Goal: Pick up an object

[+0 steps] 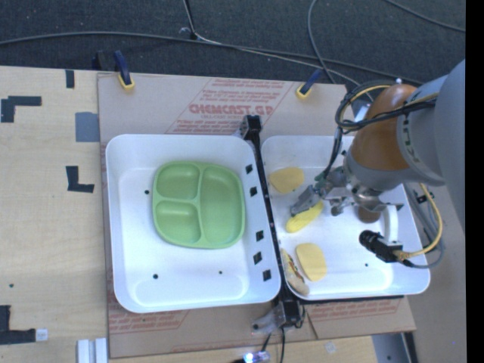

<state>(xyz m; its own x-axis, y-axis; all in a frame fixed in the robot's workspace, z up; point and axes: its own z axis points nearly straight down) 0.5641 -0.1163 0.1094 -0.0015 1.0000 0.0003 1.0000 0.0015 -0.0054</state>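
The bench (pixel 45 203) carries a brown board (pixel 227 104), and two white bins sit side by side on that board. The divider (pixel 261 203) between the bins serves as the landmark for all positions below.

Left of the divider: the left bin (pixel 128 278) holds one green sectioned plate (pixel 200 205). The plate lies flat with three compartments facing up. Its right edge lies near the divider.

At the divider: a sandwich-like item (pixel 293 271) lies just to the right of the divider's lower end, close against the wall of the right bin (pixel 408 278).

Right of the divider, in the right bin:
- A pale yellow round piece (pixel 286 179) lies near the divider's upper half.
- A bright yellow elongated piece (pixel 303 219) lies near the divider's midpoint, tilted.
- A pale yellow oval piece (pixel 311 261) lies just beside the sandwich-like item, on its right.

The gripper (pixel 311 200) is just above the bright yellow elongated piece. Whether its grey fingers are spread, pressed together or pinching that piece cannot be told. The arm (pixel 389 138), with its orange band, extends from the gripper further to the right of the divider.
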